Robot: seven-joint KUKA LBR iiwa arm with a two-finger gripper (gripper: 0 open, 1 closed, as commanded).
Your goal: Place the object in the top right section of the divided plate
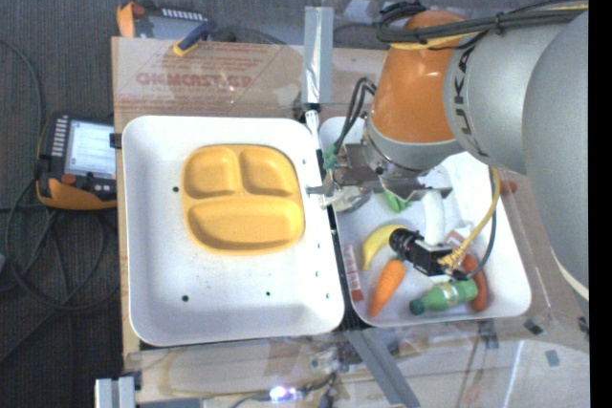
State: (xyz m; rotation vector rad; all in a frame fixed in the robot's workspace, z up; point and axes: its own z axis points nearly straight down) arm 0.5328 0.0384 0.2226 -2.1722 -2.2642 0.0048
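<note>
Arm [497, 62] looms frame right; gripper [346, 189] state: cannot tell. Pick carrot [387, 286] cleanly, lower gently into yellow divided plate [245, 197] upper-right section.

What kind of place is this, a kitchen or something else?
Probably a robot lab, not a kitchen: the arm works over two white bins with toy food, cables lie on carpet, and a teach pendant sits alongside.

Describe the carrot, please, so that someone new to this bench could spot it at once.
Start at the right-hand white bin, under the grey and orange arm. Near its front edge lies the carrot, slanted, just below the yellow banana and left of the green bottle. It is the only orange, tapered piece there.
</note>
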